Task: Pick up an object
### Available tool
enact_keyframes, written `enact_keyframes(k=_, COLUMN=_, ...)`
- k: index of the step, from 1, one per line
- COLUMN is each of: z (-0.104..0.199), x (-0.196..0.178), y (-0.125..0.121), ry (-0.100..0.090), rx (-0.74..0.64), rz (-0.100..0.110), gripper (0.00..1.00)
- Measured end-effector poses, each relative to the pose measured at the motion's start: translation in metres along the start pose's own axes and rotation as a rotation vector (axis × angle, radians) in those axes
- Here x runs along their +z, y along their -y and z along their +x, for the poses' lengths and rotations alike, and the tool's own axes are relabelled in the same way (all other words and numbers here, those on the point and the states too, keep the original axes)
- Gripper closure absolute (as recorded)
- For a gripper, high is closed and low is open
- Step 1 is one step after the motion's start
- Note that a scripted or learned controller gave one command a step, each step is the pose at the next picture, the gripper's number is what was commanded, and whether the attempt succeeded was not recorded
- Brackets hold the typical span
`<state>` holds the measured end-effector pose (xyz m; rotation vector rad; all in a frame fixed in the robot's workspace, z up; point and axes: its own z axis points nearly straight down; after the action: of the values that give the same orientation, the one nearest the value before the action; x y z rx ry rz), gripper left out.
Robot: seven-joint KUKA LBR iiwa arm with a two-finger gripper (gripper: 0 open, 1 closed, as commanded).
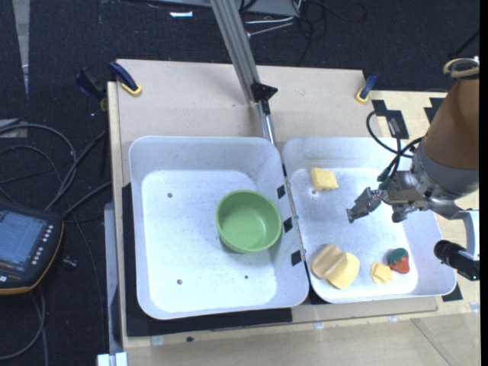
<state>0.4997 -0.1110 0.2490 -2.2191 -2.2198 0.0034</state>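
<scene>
Overhead, over the right bin (329,221): the gripper (377,207), dark and tangled in cables, hanging above bare white floor near the bin's middle. Cannot tell whether spread or pressed together, too small and too dark against its own shadow. Nothing visibly pinched. Behind it, the grey arm (456,139), cut off by the frame's right side.

Scattered through the same bin, all apart from the gripper:
- a yellow block (325,179) near the far wall, beside the divide
- a pale yellow lump (336,265) near the front wall, possibly two pieces pressed together, hard to say
- a small yellow piece (381,273) just right of that
- a red toy with a green top (398,261), touching or nearly touching the small piece; shape too blurred to name for sure

Over in the left bin (145,162): a green bowl (248,221), upright, mouth open to the camera, close to the wall shared with the other bin.

Beyond the bins: a slanted metal pole (236,36) running down to the gap between them, and blue-and-yellow clamps (126,78) at the bench's far corners. At far left, a handheld pendant (23,250) on the dark floor, partly sliced off by the frame edge.
</scene>
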Motion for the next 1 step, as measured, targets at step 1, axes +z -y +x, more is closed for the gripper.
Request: enact_keyframes(k=1, z=-0.0045, x=0.0451, y=-0.0047, ry=0.000, rx=0.001, rz=0.001, gripper=0.00)
